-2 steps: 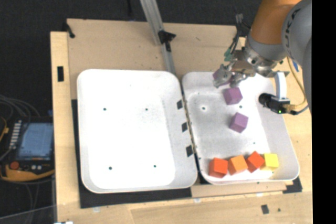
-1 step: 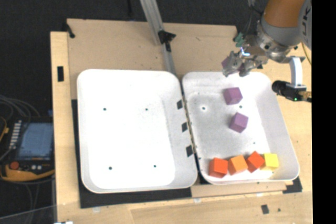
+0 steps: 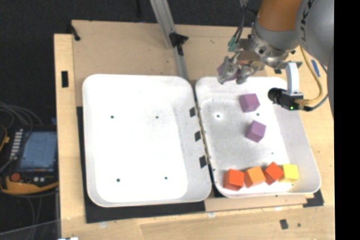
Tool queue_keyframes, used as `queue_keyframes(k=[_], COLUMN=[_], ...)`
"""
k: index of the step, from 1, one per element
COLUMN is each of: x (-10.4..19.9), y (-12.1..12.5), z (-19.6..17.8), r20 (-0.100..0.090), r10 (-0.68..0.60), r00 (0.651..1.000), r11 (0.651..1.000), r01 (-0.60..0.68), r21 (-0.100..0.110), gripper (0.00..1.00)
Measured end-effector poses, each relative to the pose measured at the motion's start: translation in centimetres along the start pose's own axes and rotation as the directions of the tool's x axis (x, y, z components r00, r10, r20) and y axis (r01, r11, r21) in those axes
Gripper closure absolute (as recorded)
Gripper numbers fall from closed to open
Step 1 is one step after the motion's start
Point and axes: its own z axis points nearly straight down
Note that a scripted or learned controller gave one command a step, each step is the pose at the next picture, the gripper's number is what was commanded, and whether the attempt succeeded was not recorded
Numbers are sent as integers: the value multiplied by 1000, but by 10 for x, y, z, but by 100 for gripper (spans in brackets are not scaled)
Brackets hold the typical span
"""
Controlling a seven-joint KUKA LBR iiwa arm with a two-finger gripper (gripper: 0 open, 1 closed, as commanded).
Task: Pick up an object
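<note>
Purple cube (image 3: pixel 248 102) lies ungrasped in right bin (image 3: pixel 298 137); end effector (image 3: pixel 236 72) above bin's far edge, finger state undeterminable.

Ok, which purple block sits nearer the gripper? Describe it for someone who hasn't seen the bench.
Look in the right bin, the one the arm reaches over. Two purple blocks lie in its middle, apart from the row of orange, red and yellow blocks at its near edge. It is the upper purple block, just below the gripper.

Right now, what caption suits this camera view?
Gripper above the right bin holding purple, orange and yellow blocks.
</note>
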Motion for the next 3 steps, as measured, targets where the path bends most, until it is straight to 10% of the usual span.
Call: queue_keyframes(k=[3], x=[143], y=[23], z=[30], r20=[0], r10=[0], r00=[1000], r11=[1000], r01=[0], r21=[1], gripper=[100])
